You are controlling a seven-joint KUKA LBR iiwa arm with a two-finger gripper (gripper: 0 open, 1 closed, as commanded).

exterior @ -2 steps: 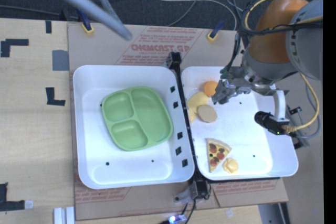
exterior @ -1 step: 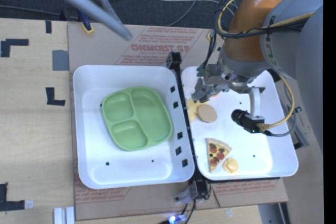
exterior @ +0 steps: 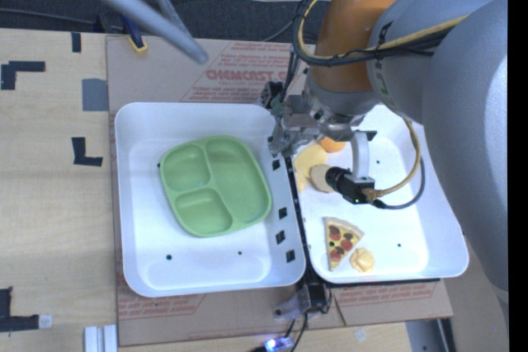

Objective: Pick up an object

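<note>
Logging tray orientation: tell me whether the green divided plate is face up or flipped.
Face up. The green divided plate lies flat in the left bin, its three compartments showing as open hollows with raised rims.

1. The green tray (exterior: 216,187) looks like smooth, matt plastic;
2. both white bins (exterior: 132,177) look like smooth plastic with a faint sheen;
3. the worktop (exterior: 41,194) shows pale wood grain;
4. brown cardboard (exterior: 239,74) lies matt beneath the bins;
5. the arm (exterior: 445,53) shows smooth grey casing and a glossy orange band (exterior: 351,21).
</note>
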